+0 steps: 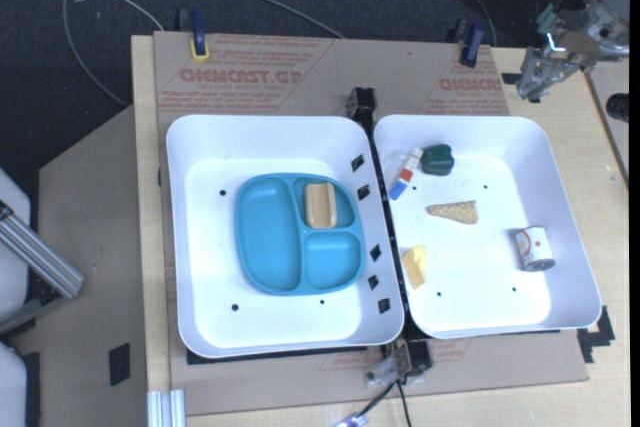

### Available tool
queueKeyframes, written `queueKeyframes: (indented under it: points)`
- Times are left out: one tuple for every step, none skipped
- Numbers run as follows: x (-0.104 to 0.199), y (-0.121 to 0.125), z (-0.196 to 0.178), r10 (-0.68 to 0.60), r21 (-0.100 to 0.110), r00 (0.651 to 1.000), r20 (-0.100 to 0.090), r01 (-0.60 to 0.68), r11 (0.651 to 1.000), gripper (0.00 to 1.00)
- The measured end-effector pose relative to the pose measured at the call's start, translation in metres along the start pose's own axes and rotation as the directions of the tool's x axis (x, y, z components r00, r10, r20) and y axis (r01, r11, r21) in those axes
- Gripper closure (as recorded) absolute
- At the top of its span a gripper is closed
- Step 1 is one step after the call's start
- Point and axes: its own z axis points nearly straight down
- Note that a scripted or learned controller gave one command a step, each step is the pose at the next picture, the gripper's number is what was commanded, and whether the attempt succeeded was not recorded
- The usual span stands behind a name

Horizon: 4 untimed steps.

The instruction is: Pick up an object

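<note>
objects in the right bin [560, 215] number five; one blue tray [298, 233] at left; gripper [540, 75] upper right, grip unclear.

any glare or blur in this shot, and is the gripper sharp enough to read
In the camera view the light is even and soft: the two white bins look bright but keep their detail, with faint shadows under the blue divided plate and the small can. The gripper at the upper right is small and slightly blurred, so its fingers cannot be read.
</note>
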Motion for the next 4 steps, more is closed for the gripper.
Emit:
queueKeyframes:
  points:
    - [0.059,-0.001,0.019,-0.004,0.009,1.0,-0.003,0.004,1.0,1.0]
    - [0.102,-0.011,0.036,-0.003,0.01,1.0,-0.003,0.003,1.0,1.0]
    - [0.155,-0.013,0.058,-0.004,0.01,1.0,-0.004,0.004,1.0,1.0]
    - [0.203,-0.026,0.069,-0.003,0.01,1.0,-0.003,0.003,1.0,1.0]
